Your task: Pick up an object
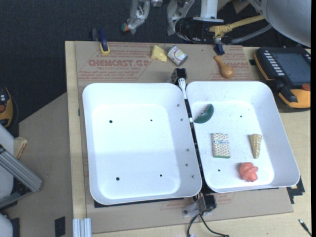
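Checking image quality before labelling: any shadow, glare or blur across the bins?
Camera view: a soft shadow darkens the upper part of the left bin; the right bin is evenly lit, without harsh glare; the gripper at the top edge looks slightly blurred.

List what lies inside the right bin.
The right bin holds a green piece, a patterned block, a cone and a red toy. Nothing covers them; their undersides are hidden.

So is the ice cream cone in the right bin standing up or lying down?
Lying down: the ice cream cone rests flat on the right bin floor, tip pointing toward the near edge.
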`<state>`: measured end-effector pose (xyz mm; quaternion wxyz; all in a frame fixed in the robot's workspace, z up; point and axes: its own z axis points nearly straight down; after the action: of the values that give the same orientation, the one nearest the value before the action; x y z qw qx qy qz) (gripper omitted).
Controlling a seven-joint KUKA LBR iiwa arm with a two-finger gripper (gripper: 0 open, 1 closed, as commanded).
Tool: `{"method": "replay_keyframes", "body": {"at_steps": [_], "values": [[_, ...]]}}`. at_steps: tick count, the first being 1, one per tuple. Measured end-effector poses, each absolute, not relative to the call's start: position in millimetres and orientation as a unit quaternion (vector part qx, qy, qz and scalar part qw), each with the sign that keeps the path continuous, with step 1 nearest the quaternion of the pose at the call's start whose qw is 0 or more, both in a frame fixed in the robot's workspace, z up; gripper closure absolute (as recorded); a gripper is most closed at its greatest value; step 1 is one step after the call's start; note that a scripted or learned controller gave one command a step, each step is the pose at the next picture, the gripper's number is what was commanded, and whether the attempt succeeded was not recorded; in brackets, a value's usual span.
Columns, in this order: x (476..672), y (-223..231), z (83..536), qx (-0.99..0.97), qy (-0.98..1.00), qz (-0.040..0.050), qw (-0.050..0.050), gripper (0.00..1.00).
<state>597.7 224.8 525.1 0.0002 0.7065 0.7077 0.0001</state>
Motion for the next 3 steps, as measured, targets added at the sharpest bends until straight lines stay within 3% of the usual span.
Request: {"method": "replay_keyframes", "body": {"at_steps": [1, 2, 3], "values": [[597.8, 225.7, 536.3, 0.706, 0.708, 0.002, 0.001, 1.0], [567.2, 78.3, 536.4, 0.712, 0.702, -0.0016, 0.0, 1.0], [509.1, 148.3, 535.7, 0.705, 0.71, -0.0006, -0.002, 1.0]]}}
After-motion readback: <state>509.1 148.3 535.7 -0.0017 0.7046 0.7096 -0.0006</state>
